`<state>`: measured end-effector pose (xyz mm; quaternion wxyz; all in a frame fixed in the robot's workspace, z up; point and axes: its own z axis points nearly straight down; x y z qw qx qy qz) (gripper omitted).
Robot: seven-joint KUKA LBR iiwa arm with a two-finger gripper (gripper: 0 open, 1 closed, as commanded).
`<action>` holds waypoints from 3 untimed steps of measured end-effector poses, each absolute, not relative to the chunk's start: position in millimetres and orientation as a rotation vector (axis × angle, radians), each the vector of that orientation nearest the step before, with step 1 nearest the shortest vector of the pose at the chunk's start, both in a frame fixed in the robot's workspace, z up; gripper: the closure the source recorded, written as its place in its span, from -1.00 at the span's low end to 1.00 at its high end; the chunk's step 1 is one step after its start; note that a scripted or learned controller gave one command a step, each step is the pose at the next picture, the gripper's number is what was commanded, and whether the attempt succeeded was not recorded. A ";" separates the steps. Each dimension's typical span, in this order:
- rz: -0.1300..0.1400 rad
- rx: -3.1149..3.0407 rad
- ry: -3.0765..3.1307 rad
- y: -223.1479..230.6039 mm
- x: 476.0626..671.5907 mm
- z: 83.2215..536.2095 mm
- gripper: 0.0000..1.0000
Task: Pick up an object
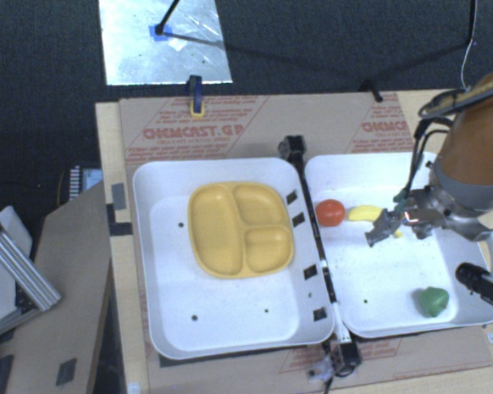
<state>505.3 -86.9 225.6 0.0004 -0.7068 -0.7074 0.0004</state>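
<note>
In the right bin (pixel 366 314) lie a red round object (pixel 330 212), a yellow banana-shaped object (pixel 365 214) just right of it, and a green object (pixel 433 300) near the front right corner. My gripper (pixel 383 229) hangs over the right bin, right beside the yellow object's right end and slightly in front of it. Nothing shows between its tips. The grey arm with its orange band (pixel 478 135) comes in from the right and hides the bin's right side.
The left bin (pixel 176 325) holds a yellow divided plate (pixel 239 228). Black clips run along the divider (pixel 308 229) between the bins. A silver sheet (pixel 164 37) lies beyond the bench, and metal framing (pixel 9 261) stands at the far left.
</note>
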 end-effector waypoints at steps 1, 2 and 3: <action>0.002 -2.220 -2.220 -90.6 495.9 174.3 -1.00; 0.004 -2.219 -2.219 -96.3 491.1 113.9 -1.00; -0.002 -2.221 -2.225 -96.2 493.4 127.7 1.00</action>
